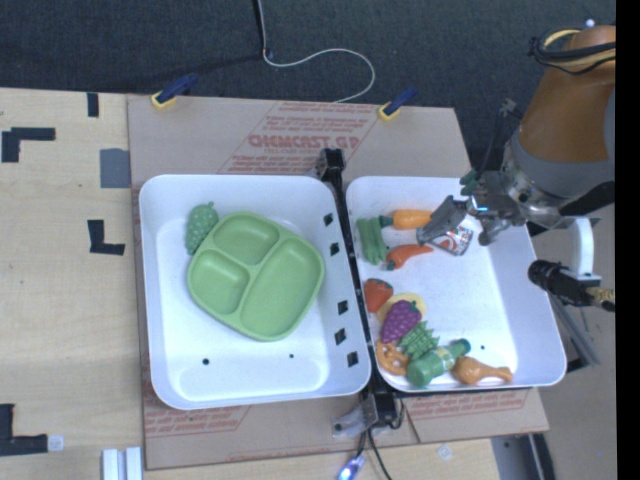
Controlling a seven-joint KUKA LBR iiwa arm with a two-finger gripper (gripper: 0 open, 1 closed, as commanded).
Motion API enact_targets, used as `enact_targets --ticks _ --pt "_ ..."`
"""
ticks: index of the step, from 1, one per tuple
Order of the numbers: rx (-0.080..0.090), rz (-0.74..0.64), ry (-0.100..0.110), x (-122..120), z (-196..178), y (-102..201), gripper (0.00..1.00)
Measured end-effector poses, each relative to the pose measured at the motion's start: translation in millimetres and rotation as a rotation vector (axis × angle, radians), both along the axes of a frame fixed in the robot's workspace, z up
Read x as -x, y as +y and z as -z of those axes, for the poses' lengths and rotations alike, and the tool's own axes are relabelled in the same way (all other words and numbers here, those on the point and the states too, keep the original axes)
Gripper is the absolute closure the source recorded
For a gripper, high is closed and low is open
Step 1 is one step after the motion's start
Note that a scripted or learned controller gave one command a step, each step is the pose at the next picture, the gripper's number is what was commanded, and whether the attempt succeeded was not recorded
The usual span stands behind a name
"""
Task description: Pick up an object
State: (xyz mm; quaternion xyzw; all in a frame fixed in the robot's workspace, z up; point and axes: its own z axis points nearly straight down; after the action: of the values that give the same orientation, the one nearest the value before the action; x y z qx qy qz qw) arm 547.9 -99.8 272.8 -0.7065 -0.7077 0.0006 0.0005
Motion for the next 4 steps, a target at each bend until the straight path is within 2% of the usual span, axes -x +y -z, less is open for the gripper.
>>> enact_targets --ticks 1,2,3,4 --pt "-0.003 0.002 0.013 58 83 8 0.00" --pt "-0.004 -0.011 -0.011 63 -28 93 0.00" --pt "-0.003 -0.005 -0.020 63 -248 135 0.00" --pt "-0.001 -0.007 -0.003 64 -263 202 0.00"
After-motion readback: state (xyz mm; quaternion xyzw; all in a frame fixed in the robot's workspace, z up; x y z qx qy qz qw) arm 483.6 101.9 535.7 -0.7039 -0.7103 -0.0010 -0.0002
